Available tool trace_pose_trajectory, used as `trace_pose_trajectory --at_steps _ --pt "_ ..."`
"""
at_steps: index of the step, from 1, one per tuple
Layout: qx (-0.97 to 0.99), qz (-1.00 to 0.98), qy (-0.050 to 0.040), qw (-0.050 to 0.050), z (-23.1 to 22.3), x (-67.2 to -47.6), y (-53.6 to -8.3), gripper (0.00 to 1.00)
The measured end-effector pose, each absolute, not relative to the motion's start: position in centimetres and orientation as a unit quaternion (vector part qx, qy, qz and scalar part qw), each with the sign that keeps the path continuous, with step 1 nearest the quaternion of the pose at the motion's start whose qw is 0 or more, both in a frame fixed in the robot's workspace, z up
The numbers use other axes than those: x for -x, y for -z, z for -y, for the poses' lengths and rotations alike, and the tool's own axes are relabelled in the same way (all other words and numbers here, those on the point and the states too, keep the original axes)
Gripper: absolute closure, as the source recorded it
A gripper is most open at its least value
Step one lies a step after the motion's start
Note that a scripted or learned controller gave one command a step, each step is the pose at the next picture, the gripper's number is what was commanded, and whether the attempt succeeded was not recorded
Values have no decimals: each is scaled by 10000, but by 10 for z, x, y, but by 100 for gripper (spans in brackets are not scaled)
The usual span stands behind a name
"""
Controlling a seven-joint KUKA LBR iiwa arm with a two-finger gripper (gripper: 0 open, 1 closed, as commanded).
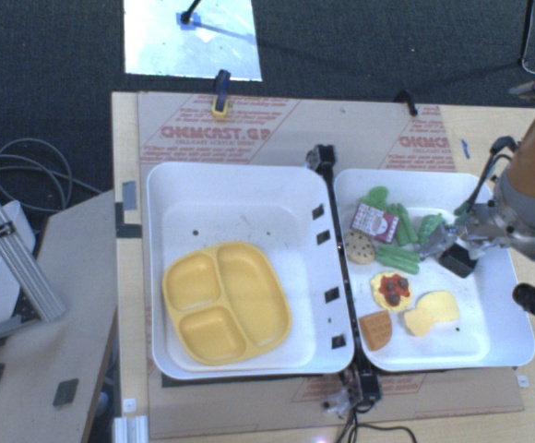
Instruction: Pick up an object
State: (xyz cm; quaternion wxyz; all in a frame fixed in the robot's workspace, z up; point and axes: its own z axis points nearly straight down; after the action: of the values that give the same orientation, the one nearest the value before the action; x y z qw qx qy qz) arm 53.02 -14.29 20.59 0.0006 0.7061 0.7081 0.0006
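Toys lie untouched in the right bin (503, 340), so nothing is picked yet: green vegetables (398, 229) near its back edge, yellow piece (432, 312) near the front. The gripper (445, 247) hovers by the vegetables; its state I cannot tell.

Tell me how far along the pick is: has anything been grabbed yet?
Done: the arm has reached into the right bin, with the gripper low beside the green toy vegetables. In hand: nothing visible; I can't tell how the gripper is set. Left: the grasp and lift. The cookie, yellow piece and yellow tray in the left bin lie untouched.
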Motion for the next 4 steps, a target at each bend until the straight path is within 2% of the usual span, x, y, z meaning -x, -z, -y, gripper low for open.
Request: trace_pose_trajectory --at_steps 1,2,3,4 --pt "-7066 -7076 22 -48 124 -494 -96 0" --pt "-7070 -7071 -33 79 121 -491 -89 0" --pt "-7051 -7091 -18 24 111 -524 -87 0" --pt "-7063 -7080 -16 19 133 -548 -86 0"
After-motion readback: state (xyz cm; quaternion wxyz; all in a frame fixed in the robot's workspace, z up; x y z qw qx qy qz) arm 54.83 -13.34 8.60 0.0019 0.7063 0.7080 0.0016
